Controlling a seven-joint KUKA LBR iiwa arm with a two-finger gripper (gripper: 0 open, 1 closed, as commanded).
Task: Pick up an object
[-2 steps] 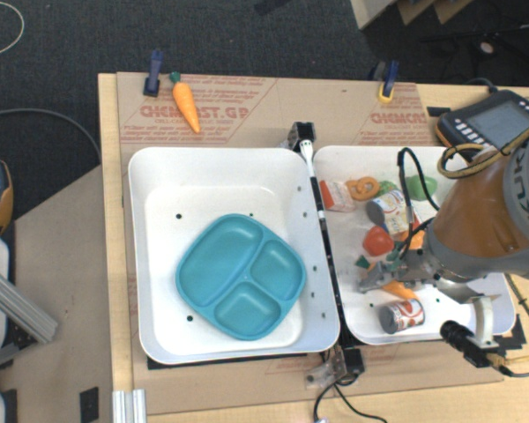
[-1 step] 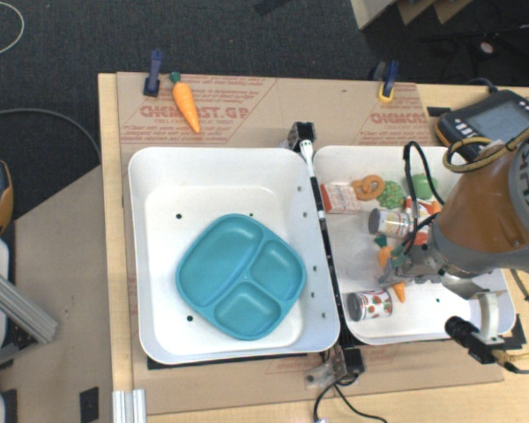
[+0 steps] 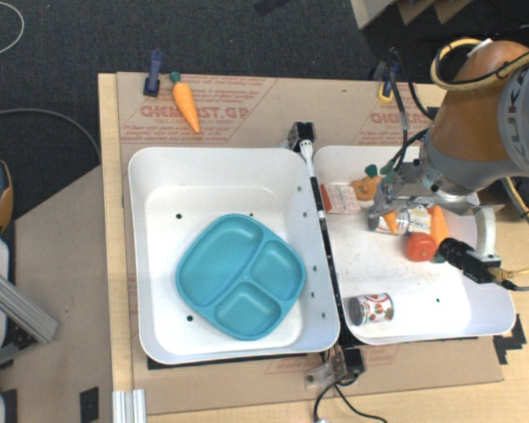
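Observation:
My gripper point(image 3: 390, 211) is low over the back of the right bin point(image 3: 476, 320), reaching in from the right. Directly beneath it lies a small white and orange carton point(image 3: 395, 226), partly hidden by the gripper. An orange and red toy point(image 3: 424, 241) lies just to the right of the carton. A small orange toy point(image 3: 368, 187) and a white and red packet point(image 3: 339, 199) sit to the gripper's left. A short can point(image 3: 372, 307) lies on its side near the bin's front edge.
The left bin point(image 3: 159, 192) holds a blue divided plate point(image 3: 240, 276). A black and white brush point(image 3: 308, 161) lies along the wall between the bins. A toy carrot point(image 3: 186, 106) rests on the cardboard behind the left bin.

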